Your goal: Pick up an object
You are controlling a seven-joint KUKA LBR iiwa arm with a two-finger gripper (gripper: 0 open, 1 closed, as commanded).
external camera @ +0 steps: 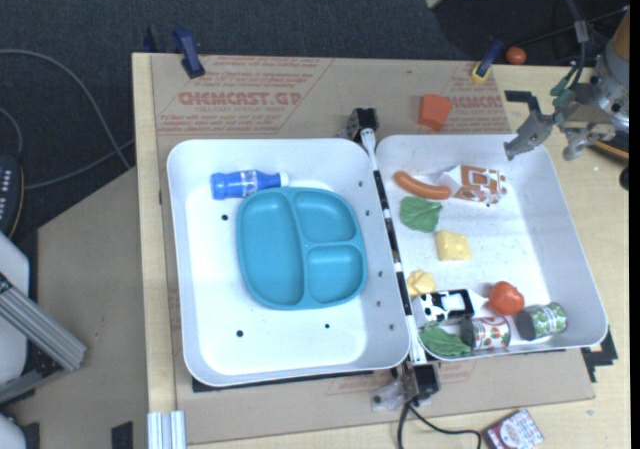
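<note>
Nothing's picked yet: your tool (548,134) hangs wide and empty at upper right, over the right bin's (575,237) rim. Nearest target, the carton (481,184), lies just left; drop and close there.

The table (300,87) is a brown board printed with red lettering. Two white bins lie side by side on it, the left bin (195,267) and the right bin (570,237). An orange block (434,111) sits beyond the right one.

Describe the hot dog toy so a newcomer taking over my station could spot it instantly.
Look in the right bin, the one crowded with small toys. Near its upper left corner lies the hot dog, a long orange-red sausage shape, just above a green leaf and left of a small red-and-white carton. It is the only long, thin piece there.
</note>
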